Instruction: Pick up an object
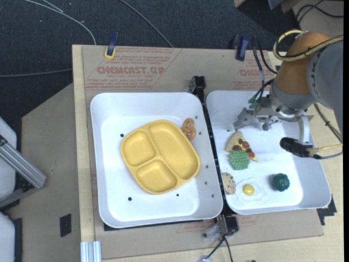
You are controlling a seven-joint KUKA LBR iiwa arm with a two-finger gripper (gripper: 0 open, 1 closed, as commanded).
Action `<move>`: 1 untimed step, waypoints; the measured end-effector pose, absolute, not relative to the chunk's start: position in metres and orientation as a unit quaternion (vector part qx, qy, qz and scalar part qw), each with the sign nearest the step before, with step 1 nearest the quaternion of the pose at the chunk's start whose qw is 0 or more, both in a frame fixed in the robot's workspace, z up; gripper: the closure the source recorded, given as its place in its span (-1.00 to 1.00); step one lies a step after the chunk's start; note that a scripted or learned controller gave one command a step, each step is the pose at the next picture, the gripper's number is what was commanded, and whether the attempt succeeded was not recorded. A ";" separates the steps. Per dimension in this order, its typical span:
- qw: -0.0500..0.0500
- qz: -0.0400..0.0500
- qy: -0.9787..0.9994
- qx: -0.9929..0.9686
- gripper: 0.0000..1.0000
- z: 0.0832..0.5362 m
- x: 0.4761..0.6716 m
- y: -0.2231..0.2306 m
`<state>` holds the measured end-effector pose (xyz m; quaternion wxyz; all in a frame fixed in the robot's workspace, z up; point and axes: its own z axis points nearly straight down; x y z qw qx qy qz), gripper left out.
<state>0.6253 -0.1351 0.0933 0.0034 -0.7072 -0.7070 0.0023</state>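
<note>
five small items lie in the right bin [308, 171]: pizza slice [239, 143], green knobbly piece [239, 160], cookie [228, 183], fried egg [250, 190], dark green lump [280, 182]. left bin [109, 119] carries a yellow divided plate [159, 156] with a pretzel [188, 128] just beside its 1 o'clock edge. both bins sit on the board-covered counter [142, 64].

arm [297, 70] reaches in from 3 o'clock; its tool head [270, 115] hangs over the 12 o'clock end of the right bin, above bare floor.

key relation: nearest candidate is the pizza slice, at roughly 7 o'clock from the tool head and near it. slice tip points to about 11 o'clock, wide end to about 5 o'clock, so i judge its long axis as 11-to-5. green knobbly piece touches or nearly touches the slice at its 6 o'clock side, so a grasp there risks catching both. egg and dark green lump lie further off toward 6 o'clock, well apart from each other.

jaws: released or clenched, cannot tell from this angle. nothing visibly held. no contact with any item.

judgement: approach stage, nothing lifted yet. next move probably needs travel toward 7 o'clock, then descent.
</note>
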 end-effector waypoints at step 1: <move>0.000 0.000 -0.707 -0.707 1.00 0.109 0.627 -0.135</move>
